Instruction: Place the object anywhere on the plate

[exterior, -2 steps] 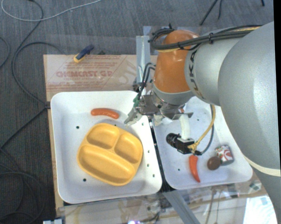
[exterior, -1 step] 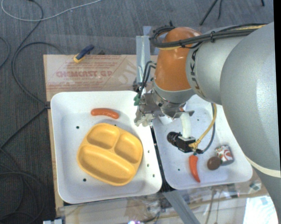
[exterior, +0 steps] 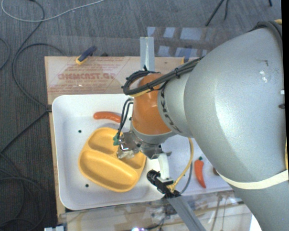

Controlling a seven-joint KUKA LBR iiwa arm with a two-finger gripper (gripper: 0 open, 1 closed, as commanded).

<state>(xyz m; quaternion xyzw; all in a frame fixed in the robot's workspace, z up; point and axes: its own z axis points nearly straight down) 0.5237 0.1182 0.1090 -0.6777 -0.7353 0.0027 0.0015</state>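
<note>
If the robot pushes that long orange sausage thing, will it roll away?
Probably a little. The long orange sausage-shaped toy looks round and smooth, so it may roll sideways or slip. Its slight curve would likely make it wobble rather than roll far. It lies near the yellow divided plate in the white bin, whose walls should stop it.

The plate [exterior: 108,162] is a yellow, divided dish with rounded compartments, lying flat in the left white bin, tilted diagonally in the camera view. Its right edge is partly covered by the arm's wrist. An orange-red, sausage-shaped object [exterior: 107,116] lies in the same bin just beyond the plate's far edge. A small red pepper-like object [exterior: 199,173] lies in the right bin, well apart from the plate.
</note>
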